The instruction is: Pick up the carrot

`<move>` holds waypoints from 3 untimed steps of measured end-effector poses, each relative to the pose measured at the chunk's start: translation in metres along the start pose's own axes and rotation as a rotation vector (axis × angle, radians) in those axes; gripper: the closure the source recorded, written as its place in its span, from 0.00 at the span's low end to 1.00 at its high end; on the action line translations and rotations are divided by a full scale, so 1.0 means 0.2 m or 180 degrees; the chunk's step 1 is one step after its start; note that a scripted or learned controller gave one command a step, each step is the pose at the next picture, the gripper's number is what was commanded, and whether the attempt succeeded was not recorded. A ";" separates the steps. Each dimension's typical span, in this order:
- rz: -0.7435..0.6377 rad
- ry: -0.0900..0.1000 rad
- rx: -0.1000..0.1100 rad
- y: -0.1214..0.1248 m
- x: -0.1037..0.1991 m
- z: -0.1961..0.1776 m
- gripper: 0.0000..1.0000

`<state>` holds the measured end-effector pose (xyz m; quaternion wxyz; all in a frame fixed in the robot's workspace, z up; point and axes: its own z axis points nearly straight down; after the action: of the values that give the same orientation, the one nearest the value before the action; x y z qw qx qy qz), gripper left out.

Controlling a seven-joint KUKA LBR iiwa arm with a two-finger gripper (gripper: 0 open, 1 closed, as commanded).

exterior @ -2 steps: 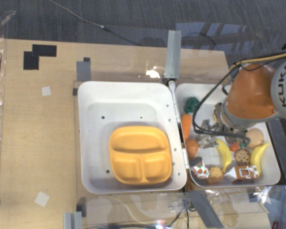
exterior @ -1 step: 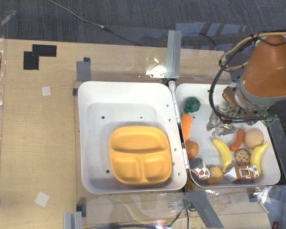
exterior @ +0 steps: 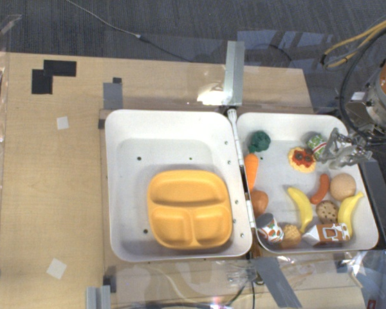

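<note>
The carrot (exterior: 251,170) is a small orange cone lying along the left wall of the right bin (exterior: 280,126), its thick end pointing toward a dark green leafy piece (exterior: 260,141) just behind it. My gripper (exterior: 345,149) hangs over the right bin's far right side, well to the right of the carrot and apart from it. It is close to a green and white toy (exterior: 316,144) and a red and yellow toy (exterior: 302,159). Nothing shows in its grasp.
The right bin also holds two bananas (exterior: 301,208) (exterior: 349,211), a sausage (exterior: 321,187), a bun (exterior: 342,187), a cookie (exterior: 326,210), a brown round piece (exterior: 260,202) and small packets (exterior: 273,232). A yellow compartment tray (exterior: 190,208) lies in the left bin (exterior: 125,172).
</note>
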<state>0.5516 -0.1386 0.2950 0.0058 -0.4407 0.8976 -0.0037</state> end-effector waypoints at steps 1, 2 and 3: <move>-0.0413 0.0012 -0.0026 0.06 0.35 0.35 1.00; -0.1207 0.0003 -0.0022 -0.02 0.34 0.47 1.00; -0.3217 -0.0007 -0.0017 0.11 0.14 0.28 1.00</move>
<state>0.5180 -0.1466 0.2386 0.0031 -0.8201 0.5722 -0.0033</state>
